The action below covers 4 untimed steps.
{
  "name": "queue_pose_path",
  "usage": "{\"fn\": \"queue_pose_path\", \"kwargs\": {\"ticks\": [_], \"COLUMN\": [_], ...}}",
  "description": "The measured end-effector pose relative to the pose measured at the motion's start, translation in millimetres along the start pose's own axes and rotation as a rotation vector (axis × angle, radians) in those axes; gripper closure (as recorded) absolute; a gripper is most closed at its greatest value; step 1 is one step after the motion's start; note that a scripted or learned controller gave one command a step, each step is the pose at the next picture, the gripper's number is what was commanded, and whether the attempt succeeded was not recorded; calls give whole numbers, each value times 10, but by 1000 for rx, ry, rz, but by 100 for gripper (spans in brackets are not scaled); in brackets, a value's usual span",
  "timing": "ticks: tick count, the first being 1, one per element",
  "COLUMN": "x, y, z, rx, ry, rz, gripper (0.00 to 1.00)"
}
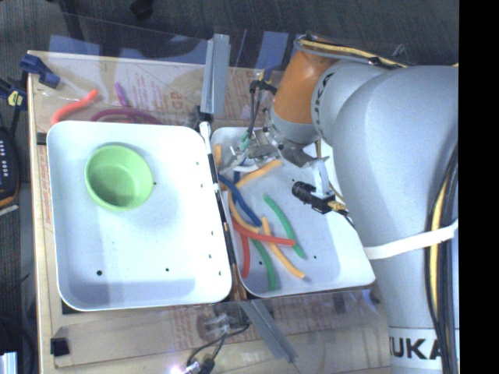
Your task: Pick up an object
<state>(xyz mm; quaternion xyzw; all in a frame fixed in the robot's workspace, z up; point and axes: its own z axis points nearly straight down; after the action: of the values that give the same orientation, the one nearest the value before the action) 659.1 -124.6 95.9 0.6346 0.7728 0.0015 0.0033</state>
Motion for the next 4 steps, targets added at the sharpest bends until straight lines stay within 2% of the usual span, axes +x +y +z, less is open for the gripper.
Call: {"fn": "queue_pose_path", "kwargs": {"ticks": [1,2,3,4], "x": [9,12,-305,-290], "y": [17,17,-252,-246], "z": [-112,-111,13,-85], "rx": [-2,-2,5,7], "ry": [-1,-1,5,6], "rz": [-7,-8,87,82], "gripper": [100,0,0,100]}}
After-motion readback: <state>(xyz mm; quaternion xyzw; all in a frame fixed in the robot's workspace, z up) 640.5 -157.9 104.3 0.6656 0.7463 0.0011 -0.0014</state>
